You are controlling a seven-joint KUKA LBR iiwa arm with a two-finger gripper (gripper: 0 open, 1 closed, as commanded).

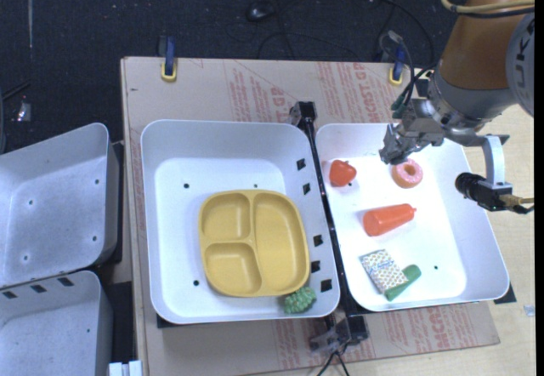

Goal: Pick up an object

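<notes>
Broccoli (298,301) beside yellow tray (253,242), left bin (170,145)

Grey arm (476,98), orange band, black cables

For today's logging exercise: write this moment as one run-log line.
gripper above right bin, beside pink donut | carrot, red pepper on bin floor | nothing visibly held

grey arm (476,51) in from the right, wrist angled down-left, gripper (396,151) low
</notes>
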